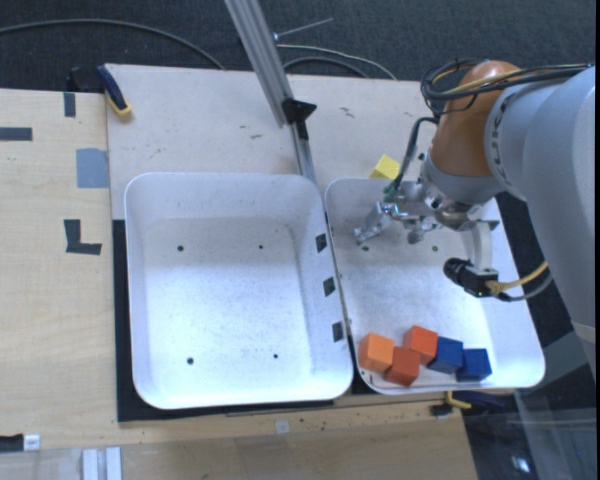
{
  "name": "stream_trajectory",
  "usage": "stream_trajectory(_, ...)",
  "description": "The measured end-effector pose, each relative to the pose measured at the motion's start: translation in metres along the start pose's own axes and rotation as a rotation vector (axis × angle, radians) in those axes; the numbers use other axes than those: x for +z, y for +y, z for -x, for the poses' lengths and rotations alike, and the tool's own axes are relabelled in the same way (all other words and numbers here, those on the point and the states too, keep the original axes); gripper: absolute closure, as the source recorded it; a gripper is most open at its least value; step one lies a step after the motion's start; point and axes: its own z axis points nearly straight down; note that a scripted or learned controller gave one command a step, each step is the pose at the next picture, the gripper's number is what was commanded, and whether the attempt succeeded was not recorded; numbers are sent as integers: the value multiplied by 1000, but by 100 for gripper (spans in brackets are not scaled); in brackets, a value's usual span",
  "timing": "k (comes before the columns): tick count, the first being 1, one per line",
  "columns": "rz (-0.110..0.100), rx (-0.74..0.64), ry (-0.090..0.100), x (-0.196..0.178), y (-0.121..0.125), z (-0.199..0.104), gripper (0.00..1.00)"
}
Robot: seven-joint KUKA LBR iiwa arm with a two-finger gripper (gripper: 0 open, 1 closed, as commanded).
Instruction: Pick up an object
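1. Camera view, nearest the lower edge: the blocks lie bunched in the near corner of the right bin (520, 363), against its front rim. Orange block (378, 349) sits leftmost, a red-orange block (404, 367) just beside it toward the rim, another red-orange block (421, 341) behind that, and two blue blocks (447, 355) (473, 364) close the row on the right. They touch or nearly touch one another, so no single piece stands apart.

2. Farther back, the middle floor of the right bin separates the cluster from the arm. A black fitting with a yellow cable (470, 277) hangs off the wrist over this stretch.

3. Farther still, the gripper (372, 230) hangs over the far part of the same bin, near its left wall. Its metal fingers point left and slightly toward the viewer; nothing is seen between them, but whether they are spread or closed I cannot tell at this size.

4. The relation that matters: the blocks lie well apart from the gripper, toward the near rim and a little to the right of the fingertips. The cluster's long axis runs left to right along the front rim. My judgement is that the arm must travel toward the viewer along the bin before descending, and the orange block at the left end looks most reachable.

5. Farthest: a yellow block (385, 167) rests on the bench (200, 118) just outside the bin's far rim, behind the gripper. The left bin (140, 268) lies beside.
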Motion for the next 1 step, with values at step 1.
stream_trajectory(1,-8,0,1,41,59,23,0)
